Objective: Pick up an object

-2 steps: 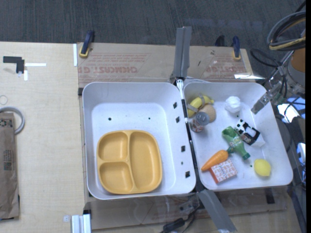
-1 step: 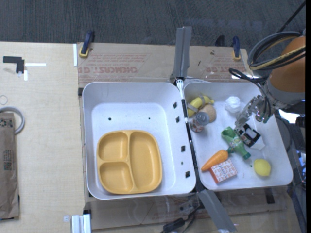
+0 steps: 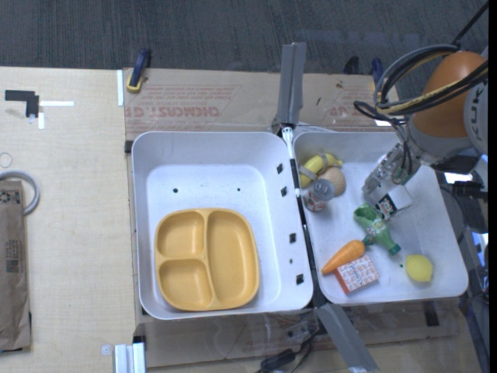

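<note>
My gripper (image 3: 382, 193) hangs over the back half of the right bin (image 3: 450, 231), reaching in from the right. Just below its tip lies a green toy vegetable (image 3: 376, 228). An orange carrot (image 3: 343, 256) lies in front of that, next to a small red and white box (image 3: 357, 274). A yellow lemon (image 3: 419, 268) sits near the bin's front right corner. At the bin's back left, a yellow banana-like piece (image 3: 320, 164), a tan rounded item (image 3: 331, 182) and a small jar (image 3: 316, 197) crowd together. Nothing shows between the gripper and these objects.
The left bin (image 3: 147, 169) holds a yellow divided plate (image 3: 207, 258) in its front half. A grey divider post (image 3: 292, 84) stands at the back between the bins. Black cables (image 3: 411, 61) loop above the arm's orange band (image 3: 454, 92).
</note>
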Tool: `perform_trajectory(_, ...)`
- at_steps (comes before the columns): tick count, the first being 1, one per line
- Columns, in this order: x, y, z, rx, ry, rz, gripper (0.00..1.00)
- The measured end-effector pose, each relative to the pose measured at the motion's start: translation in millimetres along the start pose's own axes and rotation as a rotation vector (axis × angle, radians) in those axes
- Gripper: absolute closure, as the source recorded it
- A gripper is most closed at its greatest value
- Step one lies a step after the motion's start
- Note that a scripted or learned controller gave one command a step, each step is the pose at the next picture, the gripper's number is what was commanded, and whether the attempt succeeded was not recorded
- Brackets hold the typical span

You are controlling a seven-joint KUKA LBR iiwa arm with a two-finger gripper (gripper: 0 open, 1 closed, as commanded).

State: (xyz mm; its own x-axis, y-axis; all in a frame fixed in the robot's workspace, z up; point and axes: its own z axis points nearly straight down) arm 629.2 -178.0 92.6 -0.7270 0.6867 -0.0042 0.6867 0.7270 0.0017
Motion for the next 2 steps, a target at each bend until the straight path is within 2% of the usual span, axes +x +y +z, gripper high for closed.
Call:
perform_trajectory(1,-13,-46,-117,0.000,-0.002,-0.119,0.00)
perform_trajectory(2,-17,-37,-1,-0.001,-0.001,-0.601,0.00)
